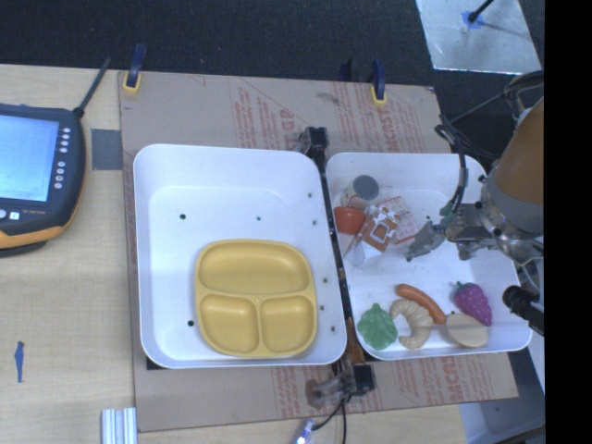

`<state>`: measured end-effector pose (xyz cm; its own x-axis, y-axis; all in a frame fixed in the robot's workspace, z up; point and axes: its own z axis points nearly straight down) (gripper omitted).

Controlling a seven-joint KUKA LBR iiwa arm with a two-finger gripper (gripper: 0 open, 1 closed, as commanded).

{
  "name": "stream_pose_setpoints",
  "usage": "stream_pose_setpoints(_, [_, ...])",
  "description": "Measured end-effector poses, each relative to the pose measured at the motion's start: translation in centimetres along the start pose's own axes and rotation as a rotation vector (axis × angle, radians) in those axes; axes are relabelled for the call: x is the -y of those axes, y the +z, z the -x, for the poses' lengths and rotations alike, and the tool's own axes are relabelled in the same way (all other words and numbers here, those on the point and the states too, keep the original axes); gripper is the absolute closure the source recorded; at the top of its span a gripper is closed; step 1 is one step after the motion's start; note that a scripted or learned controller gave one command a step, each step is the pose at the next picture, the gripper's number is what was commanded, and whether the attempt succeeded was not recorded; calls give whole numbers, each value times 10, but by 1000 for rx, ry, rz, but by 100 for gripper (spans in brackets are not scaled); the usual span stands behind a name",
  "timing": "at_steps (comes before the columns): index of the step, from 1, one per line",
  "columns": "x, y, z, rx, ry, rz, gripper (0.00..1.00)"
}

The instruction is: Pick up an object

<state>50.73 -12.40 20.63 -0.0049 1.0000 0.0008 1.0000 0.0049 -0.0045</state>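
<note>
Here, nearest the camera, the pale wood-grain tabletop (74, 340) carries a brown cardboard sheet (277, 109) printed with faint red lettering. On it sit two shallow, glossy white plastic bins with rounded corners, side by side and touching along their inner walls.

The left bin (166, 192) holds a yellow divided plate (256, 297) with three moulded compartments, matte and smooth, lying flat in the near half.

The right bin (495, 340) holds small toy foods. Along its near wall, from left to right: a green leafy piece (376, 326), a beige curled pastry shape (413, 322), an orange sausage-shaped piece (421, 298), a tan rounded piece (466, 331) and a knobbly purple grape cluster (472, 302). Farther back lie a red rounded piece (349, 219), a crinkled clear wrapper with orange print (381, 228) and a grey disc (365, 187).

The claw (424, 244), dark metal, is above the middle of the right bin, beside the wrapper; its opening cannot be told.

At the far left edge rests a grey-and-orange tablet-like pendant (32, 174).
</note>
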Motion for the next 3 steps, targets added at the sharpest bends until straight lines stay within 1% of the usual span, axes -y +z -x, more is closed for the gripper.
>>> stream_pose_setpoints(1, [28,116,-8,0,-1,-1,0])
stream_pose_setpoints(2, [28,105,-7,1,-5,-1,100])
stream_pose_setpoints(3, [0,14,-58,0,-1,3,100])
